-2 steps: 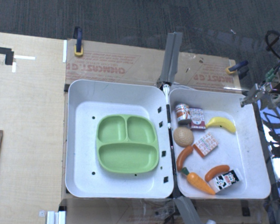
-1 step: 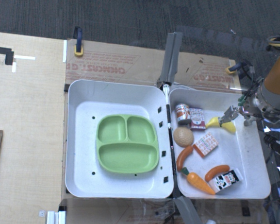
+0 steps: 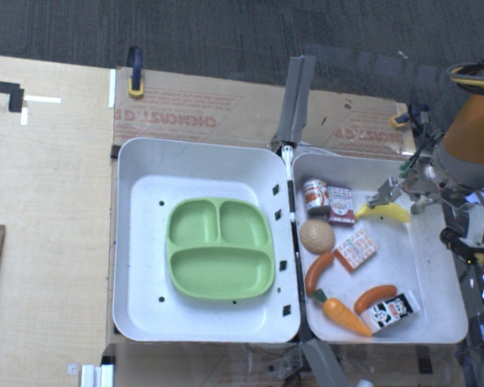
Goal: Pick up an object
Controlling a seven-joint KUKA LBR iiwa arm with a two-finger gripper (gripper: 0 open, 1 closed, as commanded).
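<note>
My gripper (image 3: 386, 196) hangs low over the back of the right bin (image 3: 437, 273), right at the left end of a yellow banana (image 3: 391, 213). Whether it touches the banana is unclear from this angle. Left of the banana lie a small dark red box (image 3: 340, 204) and a red-and-white can (image 3: 314, 191). Further forward are a tan ball (image 3: 317, 235), a red-and-white carton (image 3: 356, 248), two orange-red sausages (image 3: 318, 272) (image 3: 374, 297), a carrot (image 3: 345, 316) and a black-and-white box (image 3: 392, 311).
The left bin (image 3: 136, 247) holds a green divided plate (image 3: 220, 249). The grey arm with its orange band (image 3: 473, 133) comes in over the right bin's back right corner. A grey divider post (image 3: 296, 100) stands behind the bins.
</note>
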